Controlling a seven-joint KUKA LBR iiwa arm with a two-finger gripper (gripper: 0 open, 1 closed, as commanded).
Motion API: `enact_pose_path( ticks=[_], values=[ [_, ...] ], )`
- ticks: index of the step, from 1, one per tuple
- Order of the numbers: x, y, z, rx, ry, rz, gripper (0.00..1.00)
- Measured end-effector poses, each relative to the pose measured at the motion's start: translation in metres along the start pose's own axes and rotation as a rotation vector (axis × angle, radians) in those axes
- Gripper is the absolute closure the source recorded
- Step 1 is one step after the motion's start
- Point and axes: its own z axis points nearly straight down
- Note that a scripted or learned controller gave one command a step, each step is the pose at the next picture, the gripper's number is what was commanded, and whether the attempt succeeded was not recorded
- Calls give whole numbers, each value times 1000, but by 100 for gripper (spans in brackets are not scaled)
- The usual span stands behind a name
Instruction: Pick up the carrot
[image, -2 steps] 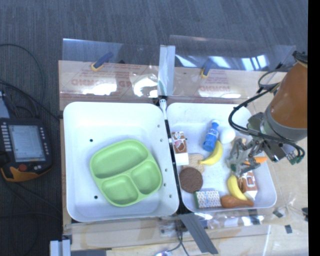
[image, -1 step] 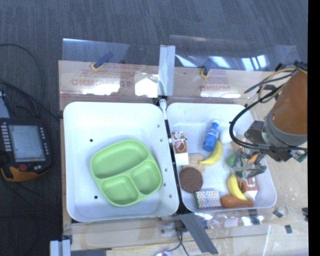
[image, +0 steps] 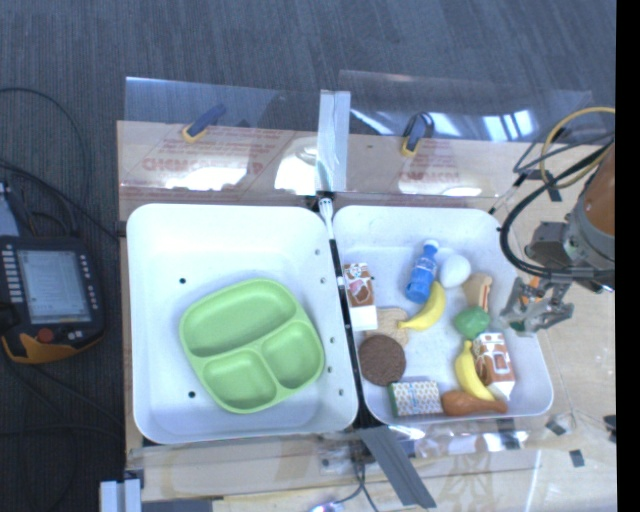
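Observation:
The carrot is an orange-brown piece lying flat along the front wall of the right bin, just below a yellow banana and a small red and white carton. My gripper hangs over the right rim of that bin, behind and to the right of the carrot and well apart from it. I see nothing held in it.
The right bin also holds a blue bottle, a white egg, a second banana, a hot dog, a green vegetable, a brown cookie and a small box. A green divided plate lies in the left bin.

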Motion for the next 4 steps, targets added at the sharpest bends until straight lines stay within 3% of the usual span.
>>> enact_pose_path(
  ticks=[1,2,3,4],
  values=[
    [2,40,-25,-1,-1,-433,100],
    [-30,-1,-49,-3,-3,-770,100],
    [-2,41,103,-10,-4,-1015,100],
    [-69,41,-26,6,0,-1097,100]
  ],
)
